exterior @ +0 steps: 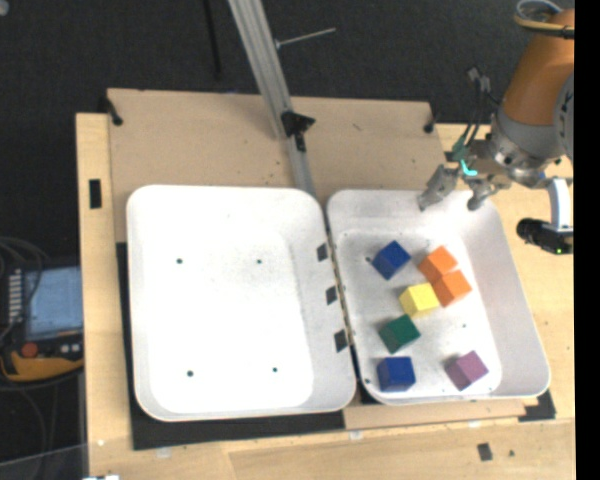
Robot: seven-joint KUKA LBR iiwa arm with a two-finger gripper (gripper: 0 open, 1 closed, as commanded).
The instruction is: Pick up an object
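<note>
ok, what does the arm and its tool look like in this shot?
The arm has an orange band above a grey wrist section, with a pale ring at its top end. The two-finger tool is grey metal with two slim fingers and a small teal light or marking at its base. Thin dark cables run beside the wrist.

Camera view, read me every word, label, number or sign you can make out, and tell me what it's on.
No text can be read in this view.
The blocks in the right bin have plain faces.
The left bin carries dark dots, no writing.
The device at the bench's left edge is too blurred to tell any marking.
The gripper shows no label.
</note>
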